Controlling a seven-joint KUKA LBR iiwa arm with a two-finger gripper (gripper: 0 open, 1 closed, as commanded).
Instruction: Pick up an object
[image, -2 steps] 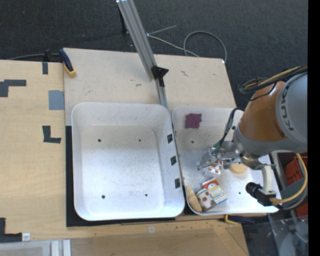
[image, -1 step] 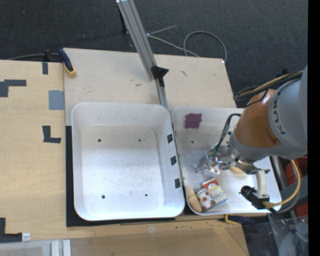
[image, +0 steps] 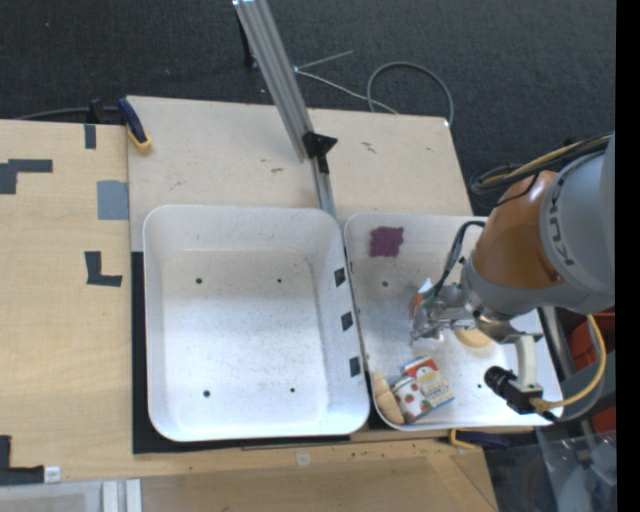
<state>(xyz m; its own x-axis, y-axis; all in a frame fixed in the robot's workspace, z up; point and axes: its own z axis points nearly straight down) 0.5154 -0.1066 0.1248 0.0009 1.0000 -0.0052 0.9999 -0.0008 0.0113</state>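
My gripper (image: 432, 318) hangs low over the middle of the right bin (image: 365, 290), reaching in from the right under the orange band of the arm. Its metal tip sits close to the bin floor, and a small pale object seems to lie right by it. Just in front of the gripper, near the bin's front edge, lies a small carton (image: 422, 386) with a red and white print. A tan, bread-like piece (image: 388, 398) rests beside the carton's left end. A flat purple piece (image: 387, 241) lies at the back of the right bin.
The left bin (image: 240, 320) stands beside the right one, the two sharing a wall with black clips. A pale round item (image: 476, 338) peeks out beneath the wrist. A slanted metal rail (image: 290, 90) rises behind the bins. Cables lie at the right.
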